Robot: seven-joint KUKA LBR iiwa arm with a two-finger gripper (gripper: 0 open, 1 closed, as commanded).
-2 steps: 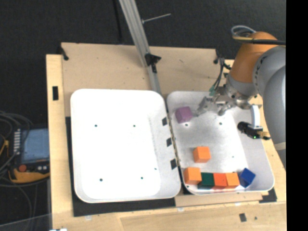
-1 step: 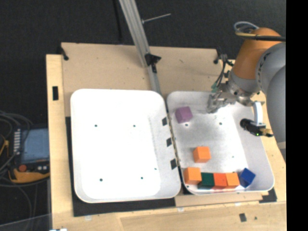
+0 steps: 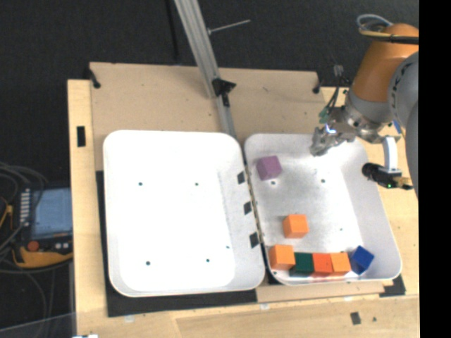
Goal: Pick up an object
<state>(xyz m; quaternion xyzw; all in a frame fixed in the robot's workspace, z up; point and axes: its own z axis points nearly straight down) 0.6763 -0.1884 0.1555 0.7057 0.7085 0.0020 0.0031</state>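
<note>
The right bin [image 3: 366,196] holds a purple block [image 3: 268,167] near its back left corner and an orange cube [image 3: 295,224] in the middle. Along its front wall sit an orange block [image 3: 282,256], a dark green block [image 3: 304,264], two more orange blocks [image 3: 331,263] and a blue block [image 3: 361,258]. My gripper [image 3: 323,144] hangs over the bin's back edge, well to the right of the purple block. Nothing shows between its tips.
The left bin [image 3: 176,210] lies beside the right one. A slanted metal rail [image 3: 204,51] runs from the top down to the gap between the bins. A blue device with cables [image 3: 46,220] sits off the bench at the left.
</note>
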